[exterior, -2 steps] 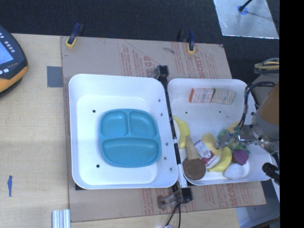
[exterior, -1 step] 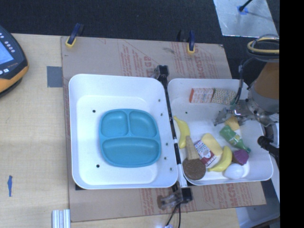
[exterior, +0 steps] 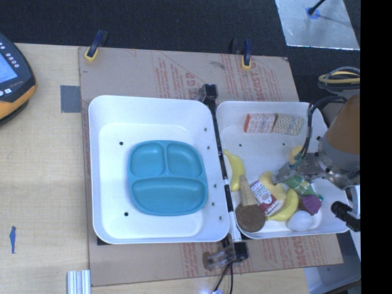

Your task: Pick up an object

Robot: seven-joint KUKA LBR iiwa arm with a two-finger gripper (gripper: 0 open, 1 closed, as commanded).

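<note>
View: you have one fixed camera above the bench, looking down at a slant.
Facing: your line of sight drops toward the two white bins, the left bin [exterior: 104,164] and the right bin [exterior: 236,118], with the bench's far edge at the top.
Nearness: you sit far enough off to take in both bins whole, the cardboard sheet [exterior: 171,72] beneath them and dark floor [exterior: 153,11] beyond.
Centre: the seam between the bins lies just right of your middle.
Right side: the arm [exterior: 343,133] enters here, cut by the frame edge.
Left edge: a yellow-rimmed pendant [exterior: 12,72] is partly cropped.
</note>
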